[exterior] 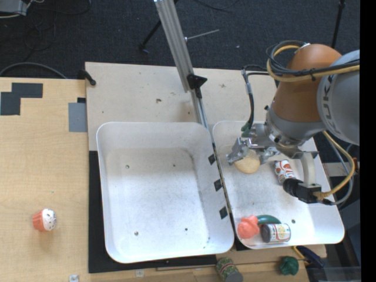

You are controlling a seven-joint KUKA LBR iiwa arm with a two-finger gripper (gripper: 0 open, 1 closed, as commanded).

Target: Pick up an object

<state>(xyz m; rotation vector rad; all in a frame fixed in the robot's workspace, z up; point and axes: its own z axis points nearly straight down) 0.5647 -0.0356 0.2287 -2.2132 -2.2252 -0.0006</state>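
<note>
At the right bin's (329, 231) near edge you see a coral toy (248, 227) and dark jar (275, 232). Farther back, your arm (305, 93) bends down, gripper (251, 151) just above the tan ball (248, 165); its grip you cannot tell.

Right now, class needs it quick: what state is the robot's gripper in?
Gripper: low in the right bin, right at the tan potato-like object; open, shut or gripping cannot be told from this view.

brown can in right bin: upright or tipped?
Tipped. The brown can lies on its side by the right bin's near rim, label facing up, beside the pink object.
</note>
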